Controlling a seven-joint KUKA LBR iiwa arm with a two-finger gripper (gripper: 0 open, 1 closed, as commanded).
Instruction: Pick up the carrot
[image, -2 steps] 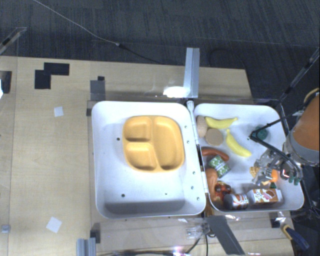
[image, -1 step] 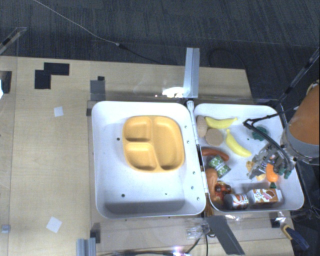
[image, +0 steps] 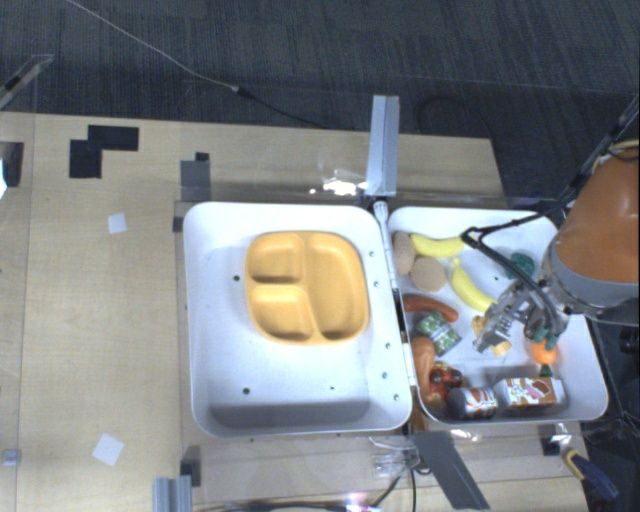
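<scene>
The gripper (image: 508, 328) is hovering low in the right bin (image: 590, 400), lower right of the frame, probably lining up a grab; whether the claw is apart or together, I cannot tell. The carrot (image: 423, 360) is lying at the bin's left wall (well apart from it), partly crowded by packets.

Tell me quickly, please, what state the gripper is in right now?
Gripper: low over the right bin; open or shut cannot be told, and nothing is visibly held.
</scene>
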